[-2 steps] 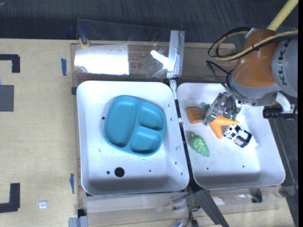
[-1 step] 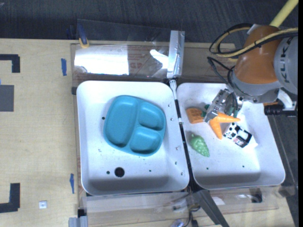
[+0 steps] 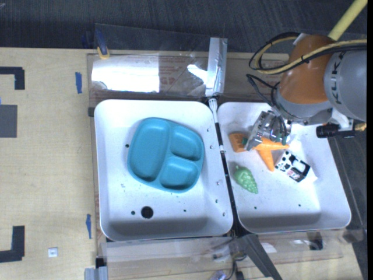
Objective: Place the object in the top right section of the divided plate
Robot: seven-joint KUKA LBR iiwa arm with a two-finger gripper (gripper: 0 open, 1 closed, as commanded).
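**Desk:** What crowds the right-hand white bin (image 3: 326,214)?

**Photographer:** The grey arm with the orange band (image 3: 312,69) comes in from the right, and its metal pincer (image 3: 263,134) hangs low over the bin's upper left. Under and beside it lies an orange carrot-shaped toy (image 3: 269,151), its thick end pointing left at a smaller orange piece (image 3: 236,141). Whether the pincer is wide, narrow or closed on the toy, I cannot tell; the fingers blur into it. A black-and-white patterned block (image 3: 292,165) touches the carrot's right tip. A green leaf-shaped toy (image 3: 246,178) lies apart, lower left.

**Desk:** And the plate?

**Photographer:** The blue divided plastic plate (image 3: 164,153) sits in the left-hand white bin (image 3: 116,214), tilted, all three sections bare. A small black disc (image 3: 147,213) rests near that bin's lower edge. The raised rims where the two bins meet stand between toy and plate.

**Desk:** Surroundings?

**Photographer:** A pale wooden bench (image 3: 41,185) with black tape marks and blue tabs. A clear plastic sheet (image 3: 151,69) lies behind the bins, dark floor beyond. A yellow cable loops over the arm.
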